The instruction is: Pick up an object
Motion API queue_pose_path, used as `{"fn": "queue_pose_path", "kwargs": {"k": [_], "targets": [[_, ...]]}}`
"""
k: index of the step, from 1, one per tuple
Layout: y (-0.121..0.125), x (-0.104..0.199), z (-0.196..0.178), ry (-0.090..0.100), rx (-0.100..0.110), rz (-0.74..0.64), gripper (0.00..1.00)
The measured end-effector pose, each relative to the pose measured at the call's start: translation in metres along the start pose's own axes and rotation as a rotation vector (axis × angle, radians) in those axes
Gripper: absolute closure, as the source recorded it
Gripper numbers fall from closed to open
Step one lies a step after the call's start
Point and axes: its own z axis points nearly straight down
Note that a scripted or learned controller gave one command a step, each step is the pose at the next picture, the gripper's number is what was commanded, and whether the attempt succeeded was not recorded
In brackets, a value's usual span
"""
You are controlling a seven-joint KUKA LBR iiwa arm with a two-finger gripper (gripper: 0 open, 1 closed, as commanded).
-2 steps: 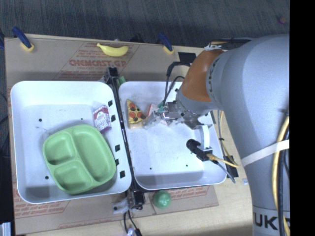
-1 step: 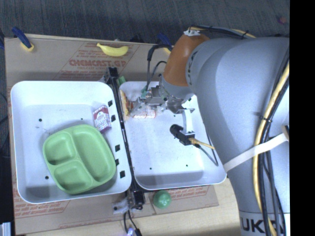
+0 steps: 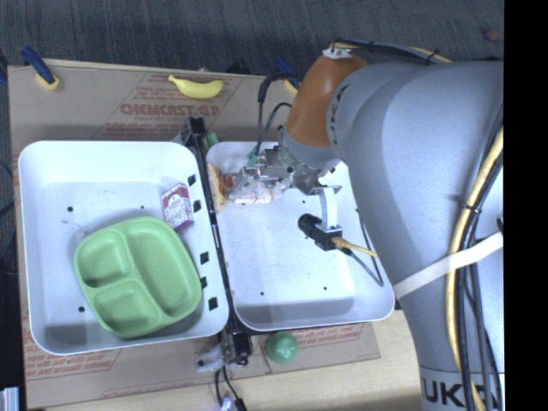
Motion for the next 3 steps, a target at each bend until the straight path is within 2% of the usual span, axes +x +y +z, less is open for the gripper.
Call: {"fn": "queue_pose_path", "kwargs": {"k": [1,2,3], "targets": [[0.023,0.066,-0.092,0.003,-0.006,0.005,1.00],[0.023,0.133,-0.094,0.003,-0.003,0.005,1.00],[0.024,0.199,-0.114,0.003,-0.004,0.005,1.00]]}}
